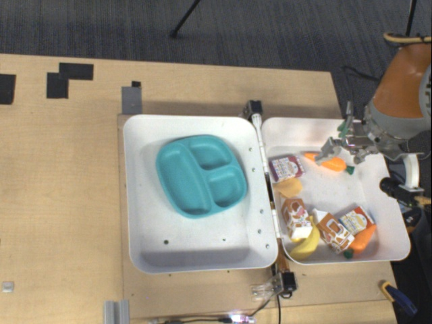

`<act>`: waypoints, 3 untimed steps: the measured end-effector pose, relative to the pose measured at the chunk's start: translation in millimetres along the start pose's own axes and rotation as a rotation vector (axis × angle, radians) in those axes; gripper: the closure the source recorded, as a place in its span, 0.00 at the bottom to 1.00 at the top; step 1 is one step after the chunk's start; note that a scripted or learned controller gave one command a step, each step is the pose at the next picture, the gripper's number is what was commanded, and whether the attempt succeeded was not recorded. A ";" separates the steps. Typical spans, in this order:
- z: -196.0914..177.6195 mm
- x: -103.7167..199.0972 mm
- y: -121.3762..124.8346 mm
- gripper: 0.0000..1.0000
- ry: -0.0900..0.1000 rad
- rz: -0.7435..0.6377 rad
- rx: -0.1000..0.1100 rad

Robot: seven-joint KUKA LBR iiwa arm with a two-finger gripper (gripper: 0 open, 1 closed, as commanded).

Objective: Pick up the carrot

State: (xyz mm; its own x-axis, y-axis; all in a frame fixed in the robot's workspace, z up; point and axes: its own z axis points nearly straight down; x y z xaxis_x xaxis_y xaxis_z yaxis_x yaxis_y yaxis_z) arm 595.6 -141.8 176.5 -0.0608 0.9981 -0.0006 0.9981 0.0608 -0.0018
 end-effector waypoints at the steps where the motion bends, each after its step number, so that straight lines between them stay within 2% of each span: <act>1: 89.5 -22.0 30.9 0.00 -0.002 0.033 -0.011; 2: 76.9 -20.7 33.3 1.00 -0.003 0.026 -0.016; 3: -60.5 13.7 32.4 1.00 -0.002 0.106 -0.022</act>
